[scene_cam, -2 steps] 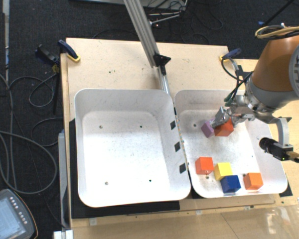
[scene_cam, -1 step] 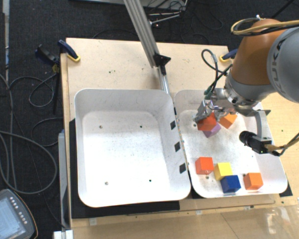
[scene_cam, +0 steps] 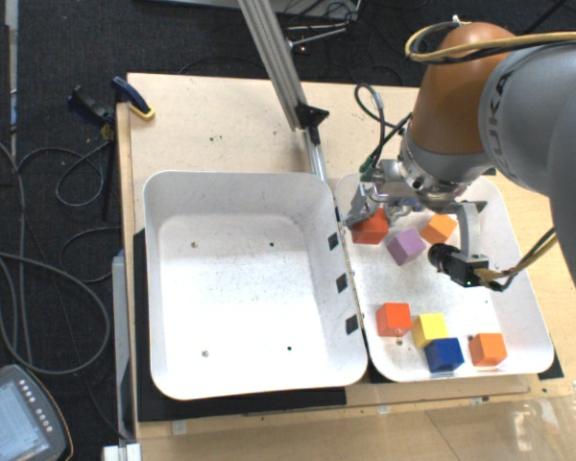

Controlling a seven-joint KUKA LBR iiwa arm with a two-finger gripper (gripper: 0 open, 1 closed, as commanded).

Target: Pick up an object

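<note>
The end effector (scene_cam: 372,205) hangs low over the far left corner of the right bin (scene_cam: 528,301), directly above a red-orange cube (scene_cam: 371,228) that sits just beside the bin's left wall. The wrist body hides most of the tool, so I cannot tell whether it is released or clenched, and the cube looks to rest on the bin floor, not lifted. That cube appears to be the target. It has no true long axis, its sides being about equal; it sits rotated, 1 corner pointing toward the near left, so its faces run at a slant to the bin wall. A purple cube (scene_cam: 405,246) lies just to its right and nearer, and an orange cube (scene_cam: 440,227) lies farther right. 4 more blocks sit well apart along the near edge: another orange cube (scene_cam: 395,318), a yellow cube (scene_cam: 429,329), a blue cube (scene_cam: 444,354) and an orange block (scene_cam: 488,349). The left bin (scene_cam: 163,257) stands alongside on the desk (scene_cam: 202,123). The main risk, as I judge it, is the wall: a descent so close to it could catch a pad on the rim, or a squeeze across the cube's corners could twist it out sideways toward the purple cube.
</note>
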